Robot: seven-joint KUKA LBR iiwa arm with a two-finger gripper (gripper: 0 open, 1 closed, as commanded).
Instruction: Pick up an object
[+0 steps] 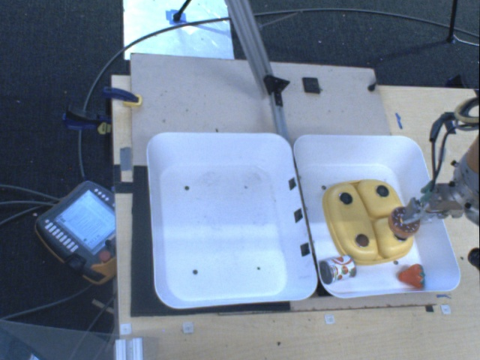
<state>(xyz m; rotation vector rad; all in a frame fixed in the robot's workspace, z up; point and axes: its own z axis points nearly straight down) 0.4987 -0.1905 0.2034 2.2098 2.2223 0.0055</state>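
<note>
A grey robot arm reaches in from three o'clock over the right-hand bin (375, 150), its gripper (409, 222) poised at the three o'clock edge of a yellow tray-like object (361, 217) that lies in the middle of that bin. A small brown round thing (406, 223) sits right at the gripper's tip, touching or overlapping the yellow object's edge; whether the pincer is released or clenched on it cannot be told from this slanted view. The yellow object carries three dark spots on its rounded sections. At six o'clock from it, near the bin's lower wall, a small can (337, 268) lies on its side, white with a red label. A red strawberry-like item (412, 276) rests in the bin's five o'clock corner, apart from the can. The left-hand bin (217, 216) sits just beside the right one, their rims meeting. A handheld control pendant (79, 229) lies on the dark floor at nine o'clock, off the bench.
</note>
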